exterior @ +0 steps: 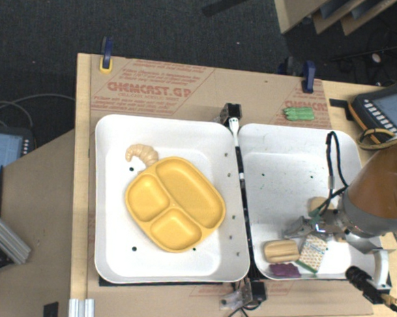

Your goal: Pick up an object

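Camera view from overhead: the gripper (308,228) is down in the right bin (281,154), can't tell its state. Just beside it sit a tan bread-like block (281,250), a patterned packet (313,252) and a purple thing (285,270). Over in the left bin (110,195): a yellow divided plate (174,204), with a croissant (141,154) touching its rim.

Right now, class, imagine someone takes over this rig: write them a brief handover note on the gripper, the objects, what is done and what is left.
Gripper: low in the right bin, above the objects near its front edge; finger state unclear, nothing visibly held.
Right bin: tan bread roll, patterned packet, purple piece.
Left bin: yellow divided plate, croissant beside its far-left edge.
Done: arm reached in.
Left: grasp one object and lift it.
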